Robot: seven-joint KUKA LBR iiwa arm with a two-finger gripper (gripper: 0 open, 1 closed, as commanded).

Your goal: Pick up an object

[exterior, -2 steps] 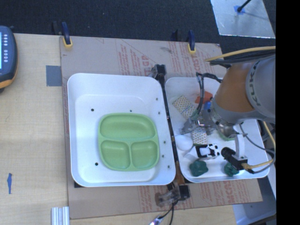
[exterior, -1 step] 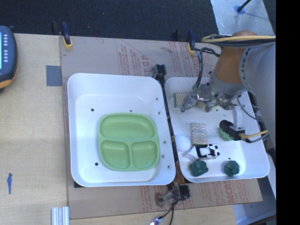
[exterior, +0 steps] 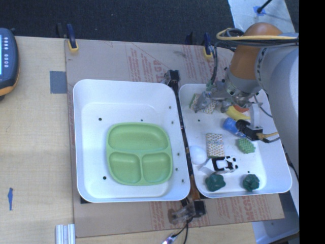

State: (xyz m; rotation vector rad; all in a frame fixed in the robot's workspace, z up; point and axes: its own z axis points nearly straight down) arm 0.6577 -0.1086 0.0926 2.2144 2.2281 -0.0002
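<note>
jaws: low over the far left part of the right bin (exterior: pixel 274 184), under the grey arm (exterior: pixel 277 80) with its orange band; released or clenched, couldn't tell; nothing seen held
nearest object: grey-green piece (exterior: pixel 196 102), just left of the jaws, on the bin floor by the far left corner; contact couldn't be told
yellow-and-red object (exterior: pixel 237 109): just right of the jaws, partly under the wrist
blue object (exterior: pixel 230 125): near the yellow-and-red one, on its near side
patterned card (exterior: pixel 215 145): mid bin, lay flat, apart from the jaws
green mesh piece (exterior: pixel 246 145): right of the card, not touching it
white lump (exterior: pixel 196 154): against the left wall of the right bin, just left of the card
black-and-white toy (exterior: pixel 224 164): just nearer the camera than the card
dark green lumps: two at the near edge, one on the left (exterior: pixel 215 181), one on the right (exterior: pixel 250 182), apart from each other
left bin (exterior: pixel 84 136): held a green divided plate (exterior: pixel 138 153), lay flat, roughly centred
table (exterior: pixel 35 151): tan, carried both bins side by side on a cardboard sheet (exterior: pixel 127 60)
blue clamps: one (exterior: pixel 72 37) at the sheet's far left corner, one (exterior: pixel 207 42) at the far edge near the arm
</note>
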